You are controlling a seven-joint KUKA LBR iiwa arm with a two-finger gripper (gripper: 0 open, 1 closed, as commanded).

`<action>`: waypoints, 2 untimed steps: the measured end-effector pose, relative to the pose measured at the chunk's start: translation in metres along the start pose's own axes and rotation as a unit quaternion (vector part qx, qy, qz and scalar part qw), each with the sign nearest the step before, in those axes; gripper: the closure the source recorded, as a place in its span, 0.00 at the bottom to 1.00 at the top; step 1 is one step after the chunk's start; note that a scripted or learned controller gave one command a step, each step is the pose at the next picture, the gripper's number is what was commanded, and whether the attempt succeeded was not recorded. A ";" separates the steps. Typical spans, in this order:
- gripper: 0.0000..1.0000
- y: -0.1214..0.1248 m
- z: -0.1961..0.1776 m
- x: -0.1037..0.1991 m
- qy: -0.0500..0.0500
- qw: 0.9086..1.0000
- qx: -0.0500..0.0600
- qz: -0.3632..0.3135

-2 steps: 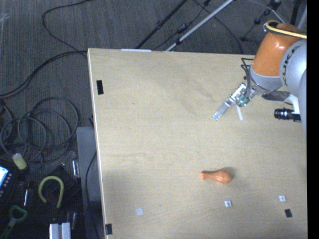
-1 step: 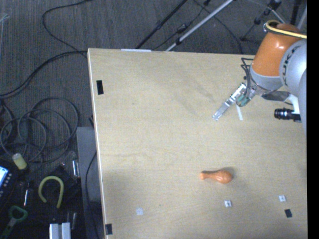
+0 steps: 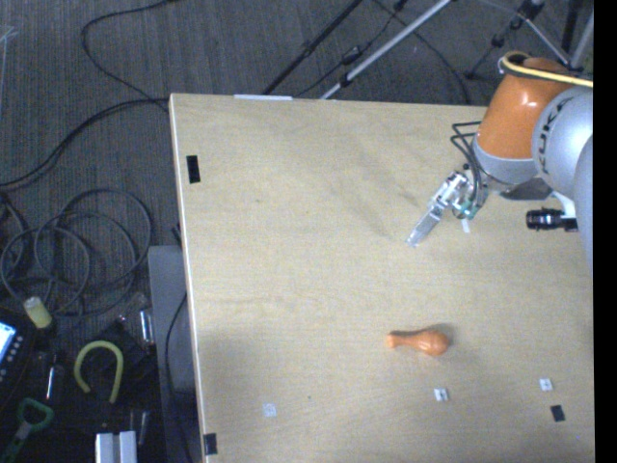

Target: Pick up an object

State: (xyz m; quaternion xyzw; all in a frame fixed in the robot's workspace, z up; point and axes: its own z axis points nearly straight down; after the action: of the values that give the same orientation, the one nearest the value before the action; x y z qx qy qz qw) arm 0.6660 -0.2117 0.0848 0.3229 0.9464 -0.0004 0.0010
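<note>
spread across most of the view, a wide pale tan wooden bench top (image 3: 289, 258), bare apart from a few small marks: a black rectangular tag (image 3: 194, 169) close to the far left corner, another black tag (image 3: 210, 443) on the near left edge, and tiny white and black square markers (image 3: 441, 394) scattered toward the near right corner. beyond the far and left edges, dark grey carpeted floor (image 3: 87, 85) with looping black cables (image 3: 77, 249) and slanting metal stand legs (image 3: 415, 22) past the far edge. reaching in over the right edge, a grey robot arm with an orange band above the wrist (image 3: 525, 114), angled down and toward the left. at its tip, a slim silvery two-finger gripper (image 3: 417, 236), hanging over the right half of the bench, roughly midway between far and near edges; prongs drawn close together into one narrow point, nothing seen clamped between them. nearer the front edge and well apart from that tip, a small orange pear-shaped object with a thin neck (image 3: 421, 340), lying flat on its side on the wood, rounded end toward the right edge, neck toward the left. off the left edge on the floor, a yellow-green u-shaped piece (image 3: 96, 365).
</note>
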 end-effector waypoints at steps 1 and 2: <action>0.00 0.022 0.000 0.025 0.000 1.000 0.000 -0.013; 0.00 -0.006 -0.053 0.023 0.000 0.996 0.000 0.093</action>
State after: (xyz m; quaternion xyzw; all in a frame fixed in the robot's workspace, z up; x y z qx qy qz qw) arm 0.6445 -0.2024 0.1373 0.4091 0.9125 0.0001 0.0013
